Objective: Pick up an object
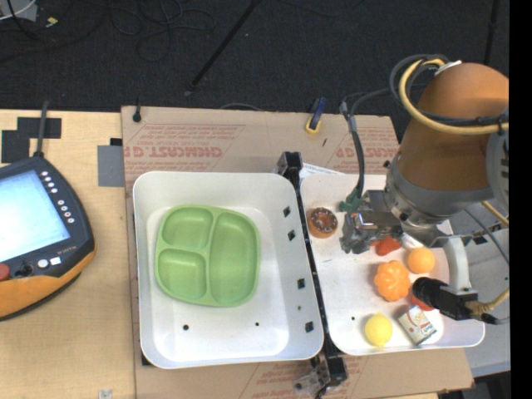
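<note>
My gripper [356, 238] hangs low over the right bin [342, 299], near its upper middle. Just to its left lies a brown doughnut [322, 221]. A red item [387, 245] sits right beside the gripper, partly hidden by the wrist. Below them are an orange pumpkin-shaped toy [391, 279] and an orange ball [421, 261]. A yellow lemon [378, 330] and a small carton [418, 326] lie near the bin's front edge. I see nothing held between the fingers.
The left bin [166, 347] holds a green divided plate [208, 254]. A black divider [301, 248] runs between the two bins. A teach pendant [33, 231] rests on the bench at far left.
</note>
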### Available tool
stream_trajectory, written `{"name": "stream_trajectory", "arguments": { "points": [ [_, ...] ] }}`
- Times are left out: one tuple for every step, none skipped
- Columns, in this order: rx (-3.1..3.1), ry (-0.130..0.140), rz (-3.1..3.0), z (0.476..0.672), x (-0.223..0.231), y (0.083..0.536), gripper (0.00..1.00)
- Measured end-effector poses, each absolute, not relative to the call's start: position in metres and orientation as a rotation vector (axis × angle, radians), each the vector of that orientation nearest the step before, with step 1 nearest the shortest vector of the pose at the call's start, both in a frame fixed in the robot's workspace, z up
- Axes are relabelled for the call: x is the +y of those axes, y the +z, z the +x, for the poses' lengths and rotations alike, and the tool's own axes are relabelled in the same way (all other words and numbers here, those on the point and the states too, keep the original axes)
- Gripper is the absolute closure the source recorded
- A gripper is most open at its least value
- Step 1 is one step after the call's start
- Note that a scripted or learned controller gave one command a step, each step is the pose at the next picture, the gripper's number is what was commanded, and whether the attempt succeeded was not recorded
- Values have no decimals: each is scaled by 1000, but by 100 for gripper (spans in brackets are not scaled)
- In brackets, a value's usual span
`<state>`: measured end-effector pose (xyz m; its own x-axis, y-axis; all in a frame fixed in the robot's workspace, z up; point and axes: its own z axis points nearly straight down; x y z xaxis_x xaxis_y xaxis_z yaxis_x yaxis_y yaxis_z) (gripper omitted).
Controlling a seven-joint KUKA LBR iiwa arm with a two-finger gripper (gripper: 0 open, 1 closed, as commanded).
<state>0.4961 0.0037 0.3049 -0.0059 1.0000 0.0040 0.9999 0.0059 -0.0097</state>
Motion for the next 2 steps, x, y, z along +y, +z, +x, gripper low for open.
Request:
{"name": "stream_trajectory", "arguments": {
  "points": [
    [-2227, -4, -2212, 476, 53, 366, 100],
    [-2227, -10, -2214, 477, 85, 460, 100]
  ]
}}
